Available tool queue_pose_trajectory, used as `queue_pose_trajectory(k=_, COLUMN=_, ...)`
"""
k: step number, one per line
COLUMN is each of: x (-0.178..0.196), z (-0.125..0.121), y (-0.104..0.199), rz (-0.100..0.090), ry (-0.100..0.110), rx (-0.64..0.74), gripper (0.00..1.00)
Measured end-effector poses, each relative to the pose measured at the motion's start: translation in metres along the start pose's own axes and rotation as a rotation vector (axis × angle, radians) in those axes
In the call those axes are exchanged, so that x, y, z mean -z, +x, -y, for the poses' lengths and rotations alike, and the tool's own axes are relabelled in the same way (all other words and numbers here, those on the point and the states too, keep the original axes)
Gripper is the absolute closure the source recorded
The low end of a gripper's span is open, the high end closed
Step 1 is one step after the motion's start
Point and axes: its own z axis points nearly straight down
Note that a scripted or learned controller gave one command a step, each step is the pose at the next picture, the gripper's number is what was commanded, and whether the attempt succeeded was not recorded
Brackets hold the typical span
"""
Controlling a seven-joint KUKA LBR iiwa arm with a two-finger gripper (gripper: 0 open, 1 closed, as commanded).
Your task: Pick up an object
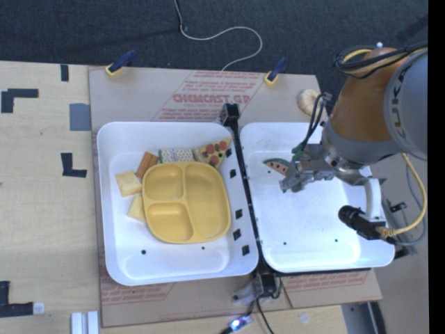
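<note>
Bench here is light wood with a cardboard sheet (208,96) on top, and my two white bins sit side by side on that, dark floor behind. My claw (295,179) is over the right bin (327,249), upper-left part of it, hanging low near the bin floor. Honestly can't tell from this angle how far my fingers are spread, and I can't see anything clearly between them. Just left of the claw there's one small slice-shaped piece (277,164), green edge with red, lying on the bin floor, very near my fingertips; whether I'm touching it, no clue. Moving out: the black divider (240,186) runs between the bins. The left bin (115,256) is the busy one: one yellow compartment plate (186,202) with three sections, sitting on top of a small pile. Poking out around it I count two pale yellow blocks (128,184), one orange-brown piece (147,163), plus some patterned bits (212,152) along the top edge that are too jumbled to count. A white cable (222,37) loops across the floor behind.
</note>
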Motion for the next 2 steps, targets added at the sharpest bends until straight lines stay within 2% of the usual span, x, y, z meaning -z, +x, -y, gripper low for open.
queue_pose_trajectory(k=2, x=-0.0028, z=0.0033, y=0.0080, rz=0.001, ry=0.002, rx=-0.002, gripper=1.00)
